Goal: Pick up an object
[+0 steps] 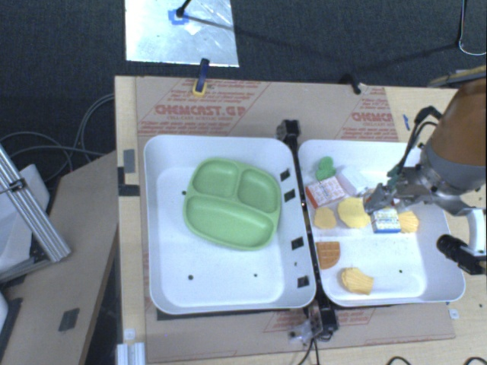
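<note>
The right bin [426,284] holds several small things: a green piece [326,166], a red-and-white packet [326,192], two yellow pieces [352,212] [325,218], a brown waffle-like piece [328,254], a yellow ridged piece [356,280], a blue-and-white box [386,221] and an orange piece [409,222]. My gripper [378,198] hangs low over the bin's middle, just above the blue-and-white box and beside the larger yellow piece. Nothing is visibly held.
The left bin [171,280] carries a green divided plate [232,203]. A black divider [298,204] runs between the bins. The arm [464,139] comes in over the right bin's far right side.
</note>
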Robot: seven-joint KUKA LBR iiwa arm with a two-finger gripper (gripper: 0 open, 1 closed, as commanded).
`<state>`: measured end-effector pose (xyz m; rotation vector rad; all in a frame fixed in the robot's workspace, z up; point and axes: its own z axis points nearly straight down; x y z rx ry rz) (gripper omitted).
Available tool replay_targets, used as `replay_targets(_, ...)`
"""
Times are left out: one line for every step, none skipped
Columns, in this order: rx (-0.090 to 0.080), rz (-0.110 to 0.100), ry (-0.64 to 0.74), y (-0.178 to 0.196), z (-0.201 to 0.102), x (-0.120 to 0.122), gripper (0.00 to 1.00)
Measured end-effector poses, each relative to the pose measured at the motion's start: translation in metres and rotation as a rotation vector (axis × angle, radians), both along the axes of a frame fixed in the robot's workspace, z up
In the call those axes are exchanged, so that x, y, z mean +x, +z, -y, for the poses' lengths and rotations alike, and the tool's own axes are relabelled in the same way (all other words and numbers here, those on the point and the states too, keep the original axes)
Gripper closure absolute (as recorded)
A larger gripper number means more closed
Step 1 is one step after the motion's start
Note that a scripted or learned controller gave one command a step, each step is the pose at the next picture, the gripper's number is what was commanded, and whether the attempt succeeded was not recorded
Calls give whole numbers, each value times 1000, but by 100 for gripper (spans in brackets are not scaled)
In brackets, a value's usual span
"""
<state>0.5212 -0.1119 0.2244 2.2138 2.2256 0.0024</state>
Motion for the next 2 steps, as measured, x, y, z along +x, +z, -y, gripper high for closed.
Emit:
replay_targets(1, 1, 3, -8, -22, 43, 100)
replay_targets(2, 2, 4, 3, -53, 78, 100)
